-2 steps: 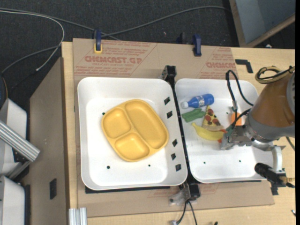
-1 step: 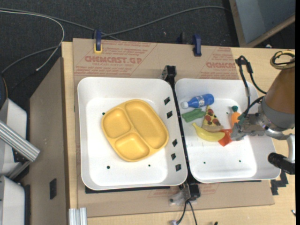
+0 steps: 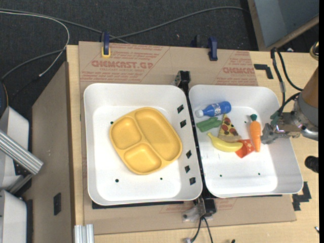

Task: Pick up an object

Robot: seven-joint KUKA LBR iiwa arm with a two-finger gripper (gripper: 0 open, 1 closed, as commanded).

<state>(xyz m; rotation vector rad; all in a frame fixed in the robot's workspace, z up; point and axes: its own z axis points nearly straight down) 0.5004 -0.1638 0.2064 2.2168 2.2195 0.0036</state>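
Approach step: claw [image 3: 267, 133] sits low at the right bin's [image 3: 283, 176] right wall, just beside the carrot [image 3: 255, 134]; can't tell its opening. Nothing visibly held. Next move, I'd guess: centre over the carrot, clear of the banana [image 3: 225, 145], then close.

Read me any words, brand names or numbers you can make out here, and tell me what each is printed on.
"CHEMCAST GP", red print on the brown board behind the left bin.
"CHEMCAST", red print, partly cut off, on the same board behind the right bin.
The blue bottle has a label, too small to read.
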